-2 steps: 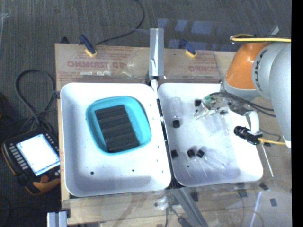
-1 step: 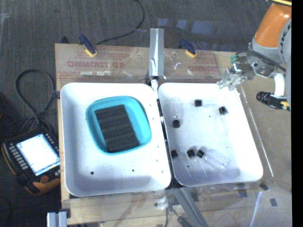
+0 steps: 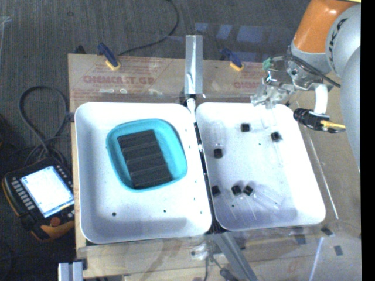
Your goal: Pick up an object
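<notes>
The right bin holds several small black pieces: one near the back, one to its right, one by the left wall, and a cluster near the front. My gripper hangs over the back rim of the right bin, above and to the right of the nearest black piece. I see nothing in it. In the left bin sits a blue dish with a black ridged block in it.
A metal post stands at the back between the two bins. Two blue clamps hold the board's far edge. A handheld pendant lies on the floor at left, with cables around it.
</notes>
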`<state>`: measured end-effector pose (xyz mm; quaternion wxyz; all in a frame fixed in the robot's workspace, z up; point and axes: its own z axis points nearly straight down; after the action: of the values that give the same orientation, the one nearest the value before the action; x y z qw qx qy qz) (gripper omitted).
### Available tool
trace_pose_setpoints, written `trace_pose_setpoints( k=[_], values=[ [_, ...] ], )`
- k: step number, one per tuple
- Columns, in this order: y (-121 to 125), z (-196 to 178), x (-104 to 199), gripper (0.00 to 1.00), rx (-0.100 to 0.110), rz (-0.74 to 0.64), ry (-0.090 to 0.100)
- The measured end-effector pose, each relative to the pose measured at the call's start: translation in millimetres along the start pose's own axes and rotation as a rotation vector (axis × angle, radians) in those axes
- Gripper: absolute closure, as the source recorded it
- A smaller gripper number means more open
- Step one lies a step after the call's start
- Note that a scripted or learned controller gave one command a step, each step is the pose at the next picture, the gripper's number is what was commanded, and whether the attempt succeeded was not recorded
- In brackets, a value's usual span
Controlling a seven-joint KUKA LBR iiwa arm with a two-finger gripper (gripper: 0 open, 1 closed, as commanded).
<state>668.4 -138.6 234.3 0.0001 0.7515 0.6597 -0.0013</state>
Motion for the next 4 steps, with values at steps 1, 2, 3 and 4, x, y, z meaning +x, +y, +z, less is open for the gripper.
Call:
trace_pose_setpoints(
  k=[1,2,3,4],
  values=[
    [0.1,-8.9,-0.6,1.0,0.001,-0.001,-0.006],
    [0.2,-17.9,-0.7,1.0,0.002,-0.002,-0.011],
    [0.4,-26.7,-0.9,1.0,0.003,-0.003,-0.016],
    [-1.7,-4.1,8.4,1.0,0.0,0.078,-0.003]
  ],
)
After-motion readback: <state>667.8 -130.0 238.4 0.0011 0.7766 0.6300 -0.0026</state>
